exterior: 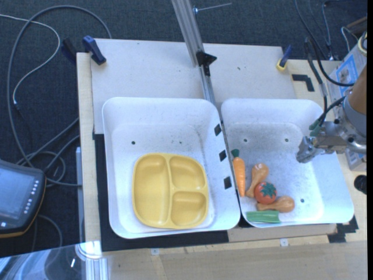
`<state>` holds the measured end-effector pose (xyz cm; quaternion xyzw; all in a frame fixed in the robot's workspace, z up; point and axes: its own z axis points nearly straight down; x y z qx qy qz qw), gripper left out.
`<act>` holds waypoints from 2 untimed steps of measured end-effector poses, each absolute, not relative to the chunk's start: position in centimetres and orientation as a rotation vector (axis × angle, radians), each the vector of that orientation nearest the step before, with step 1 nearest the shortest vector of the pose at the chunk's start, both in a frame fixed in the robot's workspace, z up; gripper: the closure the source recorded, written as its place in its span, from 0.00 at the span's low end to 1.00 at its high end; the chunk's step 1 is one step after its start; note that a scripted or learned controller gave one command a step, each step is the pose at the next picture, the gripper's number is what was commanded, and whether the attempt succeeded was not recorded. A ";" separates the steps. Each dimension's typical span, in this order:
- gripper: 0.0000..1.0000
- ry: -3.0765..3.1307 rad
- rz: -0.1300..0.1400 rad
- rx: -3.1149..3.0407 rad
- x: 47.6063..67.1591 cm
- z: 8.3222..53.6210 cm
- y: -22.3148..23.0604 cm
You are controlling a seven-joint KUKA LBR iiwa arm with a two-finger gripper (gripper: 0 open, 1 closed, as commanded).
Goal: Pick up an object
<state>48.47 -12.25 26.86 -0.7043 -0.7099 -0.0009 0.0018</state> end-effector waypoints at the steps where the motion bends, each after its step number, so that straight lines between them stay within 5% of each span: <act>1: 1.00 -2.225 -0.001 -2.211 49.0 25.3 -7.2; 2: 1.00 -2.225 0.000 -2.209 49.0 23.8 -1.6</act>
